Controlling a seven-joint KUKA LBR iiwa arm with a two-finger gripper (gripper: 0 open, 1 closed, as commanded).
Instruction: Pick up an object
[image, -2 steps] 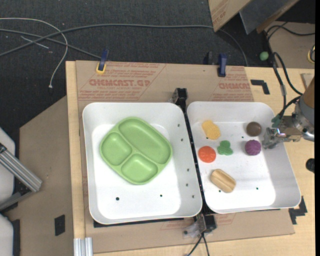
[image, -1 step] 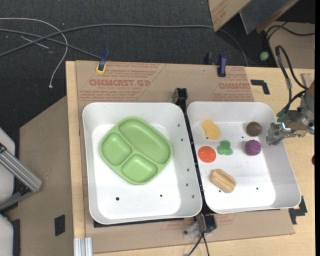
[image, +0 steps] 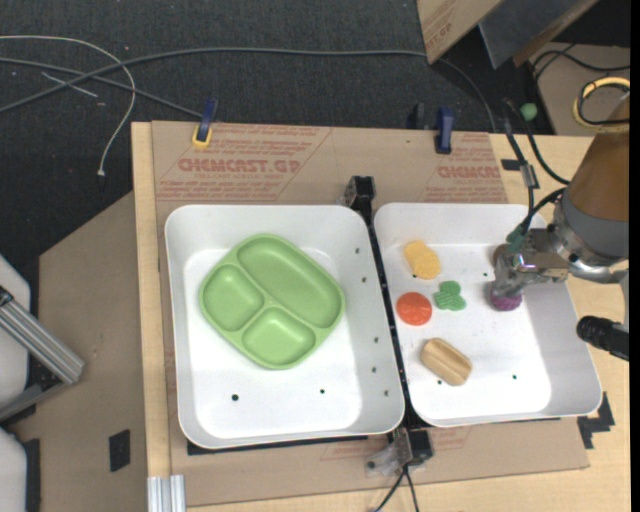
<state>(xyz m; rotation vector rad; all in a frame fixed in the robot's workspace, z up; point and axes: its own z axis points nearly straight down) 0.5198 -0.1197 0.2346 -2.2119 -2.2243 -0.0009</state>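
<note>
The grey metal two-finger gripper (image: 508, 272) hangs low in the right white plastic bin (image: 560, 375), right over a small purple toy lump (image: 505, 298). The purple lump sits on the bin floor near the far right side, and the fingertips come down around its top. I cannot tell if the fingers are apart or squeezed on it, because they hide each other.

To do this step well, I think the fingers need to sit 1 on each side of the lump, low down, then squeeze and lift straight up.

There is open floor around the lump. The little green leafy toy (image: 449, 296) is near on its left. The round red toy (image: 414, 308), the yellow-orange bumpy toy (image: 423, 259) and the tan bread-roll toy (image: 446, 361) are farther away. The bin's right wall is close by, so going up is safest. The left white bin (image: 200, 390) holds a light green 3-part plate (image: 271, 299).
</note>
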